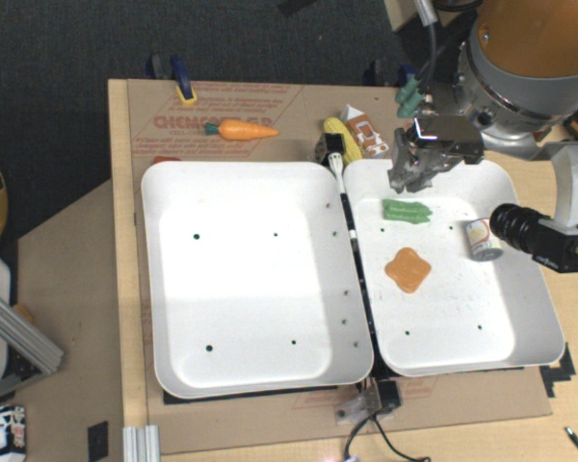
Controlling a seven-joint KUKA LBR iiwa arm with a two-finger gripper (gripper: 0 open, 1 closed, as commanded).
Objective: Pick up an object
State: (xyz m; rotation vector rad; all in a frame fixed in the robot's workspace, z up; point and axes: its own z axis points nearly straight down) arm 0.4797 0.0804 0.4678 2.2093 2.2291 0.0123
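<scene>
The right bin (pixel 520 345) holds three objects. A flat green piece (pixel 407 211) lies near its far edge, an orange blob (pixel 407 269) sits in the middle, and a small silver can (pixel 481 239) lies on its side to the right. My gripper (pixel 411 180) hangs over the far part of that bin, its tips just above the green piece. Nothing shows between the tips.
The left bin (pixel 173 296) stands beside the right one. Behind the bins on the cardboard lie a toy carrot (pixel 241 130), a yellow item (pixel 337 133) and a brown-and-white packet (pixel 366 135). A black cylinder (pixel 535 231) juts over the right bin's right edge.
</scene>
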